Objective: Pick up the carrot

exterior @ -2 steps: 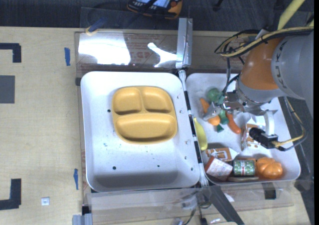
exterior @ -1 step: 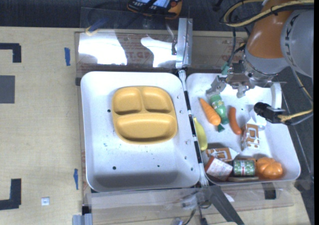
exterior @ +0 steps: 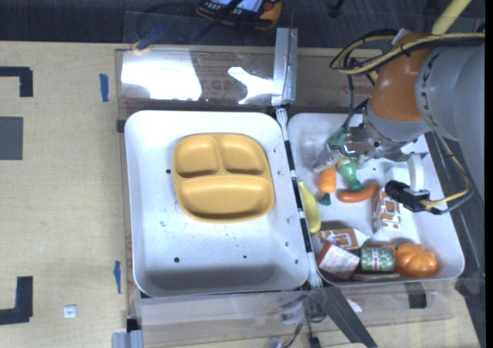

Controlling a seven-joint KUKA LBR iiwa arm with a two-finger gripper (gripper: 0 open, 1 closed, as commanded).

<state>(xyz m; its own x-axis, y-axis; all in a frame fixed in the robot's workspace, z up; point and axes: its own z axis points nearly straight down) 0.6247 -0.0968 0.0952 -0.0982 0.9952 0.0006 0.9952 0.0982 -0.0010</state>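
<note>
The carrot (exterior: 359, 194) is a long orange-red piece lying almost level in the middle of the right bin (exterior: 447, 235). A green toy piece (exterior: 350, 174) touches it from above, and a small orange piece (exterior: 328, 179) sits just to the left. My gripper (exterior: 350, 150) hangs over the bin's far half, right above the green piece and a little beyond the carrot. The grey arm with its orange band (exterior: 397, 92) reaches in from the upper right. I see nothing held in the gripper.
The right bin also holds a yellow banana (exterior: 310, 209) along its left wall, a snack packet (exterior: 387, 214), a can (exterior: 377, 259), an orange pumpkin-like toy (exterior: 417, 260) and a small box (exterior: 339, 255). A yellow divided plate (exterior: 223, 175) lies in the left bin (exterior: 154, 246).
</note>
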